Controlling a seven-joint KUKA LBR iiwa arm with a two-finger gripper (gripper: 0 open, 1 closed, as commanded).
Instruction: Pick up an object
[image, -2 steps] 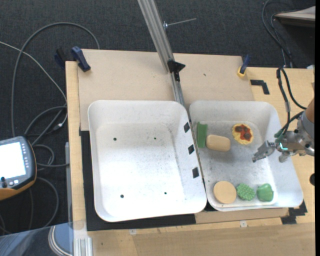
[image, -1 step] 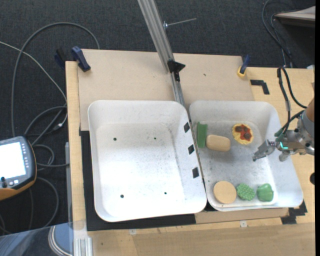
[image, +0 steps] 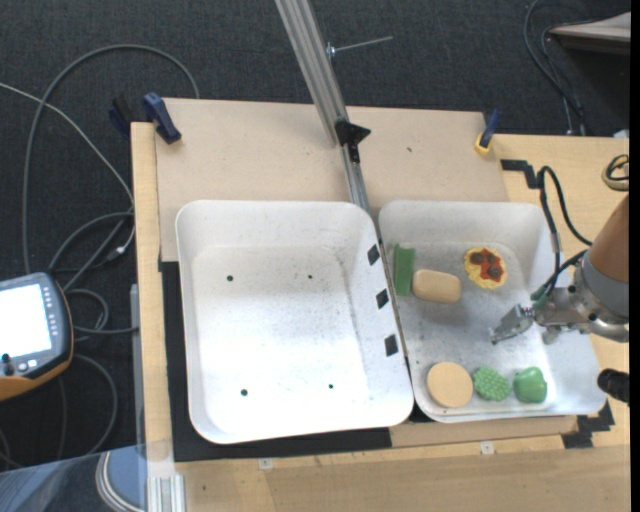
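The hand (image: 505, 327) hangs over the right bin (image: 440, 215); I cannot tell how it is set. A tan bread roll (image: 437, 286) lies at its ten o'clock, a green ball (image: 530, 384) at five.

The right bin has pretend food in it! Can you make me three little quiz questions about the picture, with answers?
1. True or false: the gripper is squeezing a toy between its fingers.
2. Which toy lies against the right bin's left wall? A) the green block B) the small pizza C) the tan round disc
3. Fill in: two green toys sit along the bin's near edge, a bumpy one and a shiny one, both to the ____ of the disc in the picture.

Key: 1 false, nothing is between them. 2 A. 3 right.
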